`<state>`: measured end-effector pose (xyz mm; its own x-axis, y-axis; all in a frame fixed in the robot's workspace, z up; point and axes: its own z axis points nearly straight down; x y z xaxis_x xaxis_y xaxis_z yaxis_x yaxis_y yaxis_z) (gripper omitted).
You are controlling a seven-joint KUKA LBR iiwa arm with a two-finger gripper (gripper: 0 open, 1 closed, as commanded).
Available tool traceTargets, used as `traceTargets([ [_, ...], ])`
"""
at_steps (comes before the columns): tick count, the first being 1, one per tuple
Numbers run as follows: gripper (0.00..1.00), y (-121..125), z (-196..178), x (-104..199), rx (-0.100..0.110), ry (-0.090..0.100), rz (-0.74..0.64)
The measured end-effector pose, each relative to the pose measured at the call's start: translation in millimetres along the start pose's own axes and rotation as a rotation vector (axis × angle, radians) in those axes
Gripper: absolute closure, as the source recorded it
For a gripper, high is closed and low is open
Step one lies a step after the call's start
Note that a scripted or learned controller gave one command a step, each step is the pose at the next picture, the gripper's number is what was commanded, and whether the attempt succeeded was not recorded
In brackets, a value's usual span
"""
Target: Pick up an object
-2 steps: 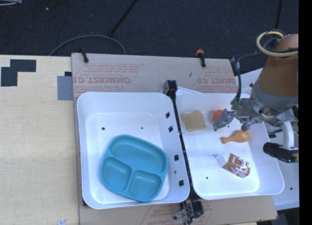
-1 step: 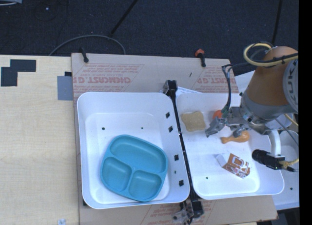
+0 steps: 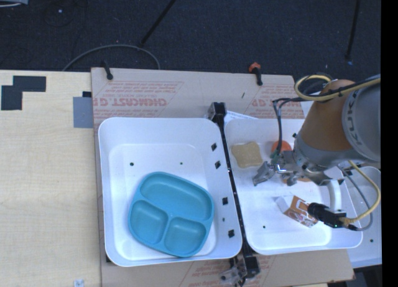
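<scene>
Two shallow white bins, side by side. Nearest, in R bin (image 3: 261, 242): small orange-and-white crumpled packet (image 3: 298, 211), flat on floor toward front. L bin (image 3: 106, 155): blue three-compartment plastic tray (image 3: 171, 213), flat, front-centre. Mid R bin: gripper (image 3: 268, 174) low over floor, btwn packet and tan square spongy pad (image 3: 247, 154). Open or closed: can't tell. Pad lies just beside gripper, far-left area. Small orange object (image 3: 280, 146) further back, partly hidden by arm.
</scene>
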<state>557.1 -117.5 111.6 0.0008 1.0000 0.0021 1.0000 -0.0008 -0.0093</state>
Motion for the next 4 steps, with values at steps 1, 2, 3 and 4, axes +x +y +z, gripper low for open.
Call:
traceTargets([
  [1, 1.00, 0.6, -13.5, -1.9, -0.003, -0.001, 0.006],
  [2, 1.00, -1.1, -75.6, -7.3, -0.011, -0.003, 0.006],
  [3, 1.00, -0.8, -128.5, -8.2, -0.012, -0.003, -0.001],
  [4, 1.00, -6.0, -121.2, 46.1, -0.005, 0.001, -0.005],
])
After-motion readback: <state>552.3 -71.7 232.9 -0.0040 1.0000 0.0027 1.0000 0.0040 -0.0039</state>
